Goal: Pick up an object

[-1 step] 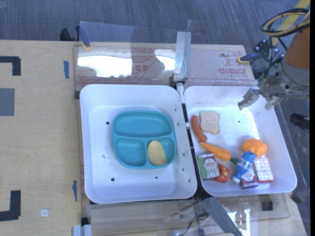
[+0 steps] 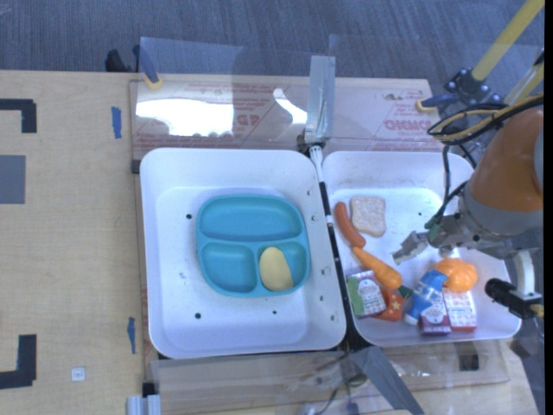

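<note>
Two white bins sit side by side. Left of the gripper point(image 2: 421, 242) lie one slice of bread point(image 2: 369, 215), one sausage point(image 2: 347, 224) and one carrot point(image 2: 378, 266); below it, three cartons and one orange point(image 2: 458, 275). One blue tray point(image 2: 251, 241) holds one yellow lemon point(image 2: 276, 269). The arm point(image 2: 510, 180) reaches in low; its grip cannot be told.

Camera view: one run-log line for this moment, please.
tool: over right bin, holding nothing seen | nearest: carrot, orange | left bin: blue tray with yellow item
</note>
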